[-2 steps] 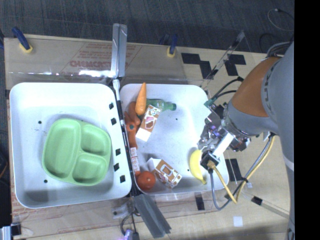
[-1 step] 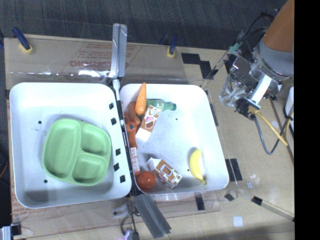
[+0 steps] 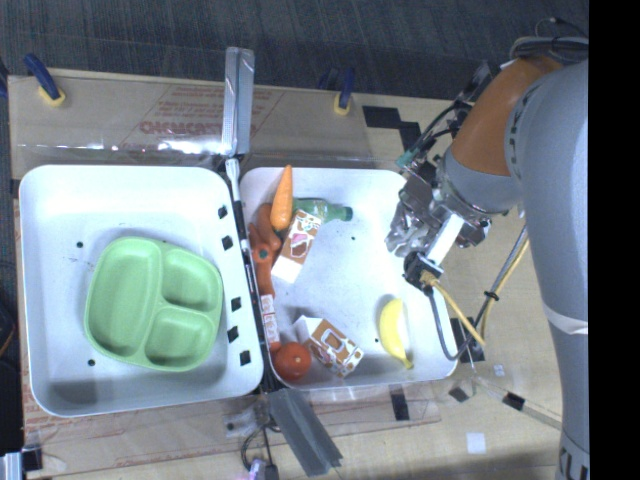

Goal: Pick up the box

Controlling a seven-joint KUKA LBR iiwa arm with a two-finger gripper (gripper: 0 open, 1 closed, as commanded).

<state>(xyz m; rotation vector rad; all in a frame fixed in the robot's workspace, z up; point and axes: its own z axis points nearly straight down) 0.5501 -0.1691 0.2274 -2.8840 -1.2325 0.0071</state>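
You see bright, even light from above. The white bins (image 3: 60, 183) shine a little, shadows are soft, and small things look a bit fuzzy.

Robotics lab test cell. Grey industrial arm (image 3: 560, 168) with loose cabling (image 3: 455, 318) reaches in from the right; two white bins (image 3: 40, 268) sit on a board-covered counter (image 3: 120, 108) held by blue clamps (image 3: 42, 78). Toy food, green divided tray (image 3: 152, 302) as props.
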